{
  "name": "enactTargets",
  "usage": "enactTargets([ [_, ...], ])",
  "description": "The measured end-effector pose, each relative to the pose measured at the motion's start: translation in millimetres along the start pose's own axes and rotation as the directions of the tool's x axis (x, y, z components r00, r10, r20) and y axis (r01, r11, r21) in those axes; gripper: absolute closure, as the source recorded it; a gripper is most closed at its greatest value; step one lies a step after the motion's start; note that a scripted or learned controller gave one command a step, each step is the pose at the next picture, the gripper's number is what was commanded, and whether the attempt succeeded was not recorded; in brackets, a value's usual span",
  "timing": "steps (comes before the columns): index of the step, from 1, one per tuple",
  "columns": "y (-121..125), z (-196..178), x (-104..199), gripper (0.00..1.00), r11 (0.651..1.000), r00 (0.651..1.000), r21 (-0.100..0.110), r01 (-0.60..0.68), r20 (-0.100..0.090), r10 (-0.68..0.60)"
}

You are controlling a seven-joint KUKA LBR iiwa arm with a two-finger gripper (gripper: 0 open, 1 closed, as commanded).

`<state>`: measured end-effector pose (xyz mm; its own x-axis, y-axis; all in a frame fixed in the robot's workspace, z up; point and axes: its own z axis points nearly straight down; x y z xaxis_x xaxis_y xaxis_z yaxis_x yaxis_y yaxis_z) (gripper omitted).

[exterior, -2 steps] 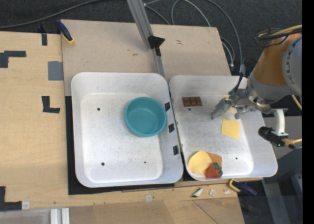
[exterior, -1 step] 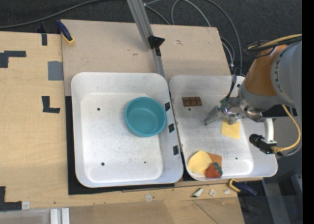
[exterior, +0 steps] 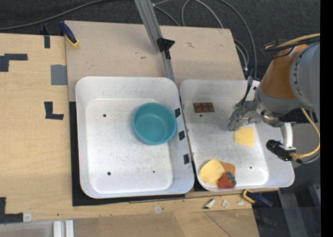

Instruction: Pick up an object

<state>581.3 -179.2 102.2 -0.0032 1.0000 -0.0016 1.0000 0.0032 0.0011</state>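
Observation:
My gripper [exterior: 235, 123] hangs low over the right bin [exterior: 208, 142], its tip just left of a pale yellow cheese wedge [exterior: 244, 137]; nothing shows between the fingers. A brown chocolate bar [exterior: 203, 107] lies near that bin's far left. At the bin's near edge sit a yellow round piece [exterior: 210, 171], an orange piece [exterior: 228, 168] and a red strawberry [exterior: 226, 180], bunched together. A teal bowl [exterior: 154, 122] stands in the left bin [exterior: 104, 142].
A grey metal pole [exterior: 151, 23] slants across the back of the bench above the bins. Cables [exterior: 218, 7] loop behind the right bin. A blue and yellow clamp [exterior: 68, 33] sits at the board's far left corner.

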Motion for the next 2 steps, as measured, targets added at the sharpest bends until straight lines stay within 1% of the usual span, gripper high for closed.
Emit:
enactTargets([
  [1,9.0,-57.6,-4.7,1.0,1.0,1.0,-0.003,-0.002,0.0,0.002],
  [2,6.6,-101.2,-8.2,1.0,1.0,1.0,-0.002,-0.002,0.0,0.002],
])
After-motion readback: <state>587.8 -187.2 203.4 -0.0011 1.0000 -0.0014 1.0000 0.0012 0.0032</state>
